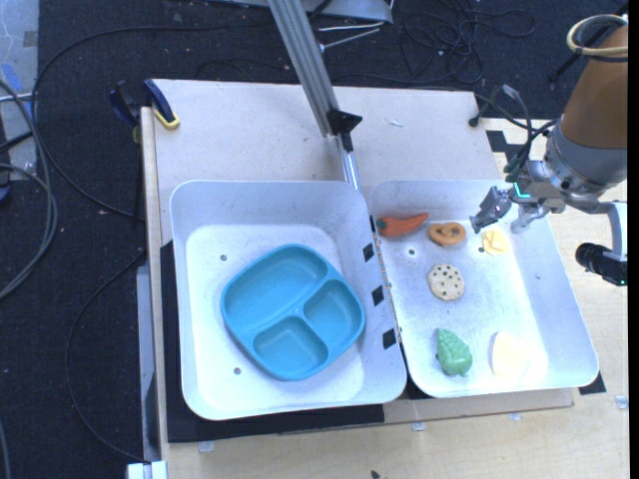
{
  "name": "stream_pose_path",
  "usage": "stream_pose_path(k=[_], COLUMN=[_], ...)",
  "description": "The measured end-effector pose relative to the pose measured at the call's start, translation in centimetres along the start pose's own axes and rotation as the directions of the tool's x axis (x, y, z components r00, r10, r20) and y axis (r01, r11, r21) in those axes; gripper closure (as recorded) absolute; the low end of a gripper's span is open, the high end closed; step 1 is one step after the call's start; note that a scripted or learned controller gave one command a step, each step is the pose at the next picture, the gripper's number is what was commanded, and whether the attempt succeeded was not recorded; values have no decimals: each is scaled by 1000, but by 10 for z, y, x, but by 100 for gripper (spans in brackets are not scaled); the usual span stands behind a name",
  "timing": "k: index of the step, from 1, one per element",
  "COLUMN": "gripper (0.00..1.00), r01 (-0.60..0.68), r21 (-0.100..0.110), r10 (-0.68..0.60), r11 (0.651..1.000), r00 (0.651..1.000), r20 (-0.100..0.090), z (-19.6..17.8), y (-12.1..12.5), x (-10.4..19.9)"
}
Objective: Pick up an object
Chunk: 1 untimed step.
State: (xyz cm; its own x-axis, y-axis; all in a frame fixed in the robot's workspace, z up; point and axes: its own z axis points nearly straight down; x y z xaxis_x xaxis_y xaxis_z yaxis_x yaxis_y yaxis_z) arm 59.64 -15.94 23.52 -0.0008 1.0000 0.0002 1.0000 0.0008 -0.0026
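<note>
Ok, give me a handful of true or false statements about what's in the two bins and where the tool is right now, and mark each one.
1. The blue divided tray lies in the left bin. True.
2. The orange carrot lies inside the blue tray. False: it lies in the right bin, near its far left corner.
3. The cookie lies between the pretzel and the green toy. True.
4. The tool hovers over the left bin. False: it is at the right bin's far edge, near the small yellow piece.
</note>
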Motion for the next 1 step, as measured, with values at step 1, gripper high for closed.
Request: stream_pose_path(k=[1], gripper=[0], r01=[0], r21=[-3], r10=[0], r11=[1000], r00=[1000], r20=[1], z=[-1], y=[1], x=[0])
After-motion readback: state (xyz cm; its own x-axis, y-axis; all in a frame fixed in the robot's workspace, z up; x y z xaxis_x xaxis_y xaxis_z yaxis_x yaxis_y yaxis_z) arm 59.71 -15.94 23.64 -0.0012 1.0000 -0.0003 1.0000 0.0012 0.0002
